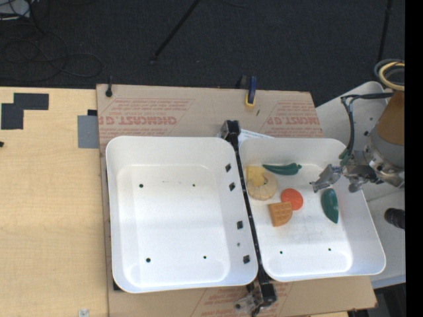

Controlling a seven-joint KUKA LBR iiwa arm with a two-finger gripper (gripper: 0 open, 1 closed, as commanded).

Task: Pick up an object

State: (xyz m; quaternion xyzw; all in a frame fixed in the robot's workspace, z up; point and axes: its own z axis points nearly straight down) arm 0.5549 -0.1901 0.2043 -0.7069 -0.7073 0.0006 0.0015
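Orange wedge [280, 213] beside red ball [292, 199] — dark-green pod [330, 205] under end effector [329, 179], fingers' spread unclear.

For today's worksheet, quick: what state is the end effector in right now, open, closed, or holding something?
End effector: cannot be told whether open or closed; it sits over the right bin, just above the dark green object, with nothing visibly held.

A brown cardboard sheet [198, 111] lies under the bins. Left of it runs a pale wooden bench top [46, 210] with dark patches. Behind it, dark carpet [198, 32] carries loose black cables [39, 51]
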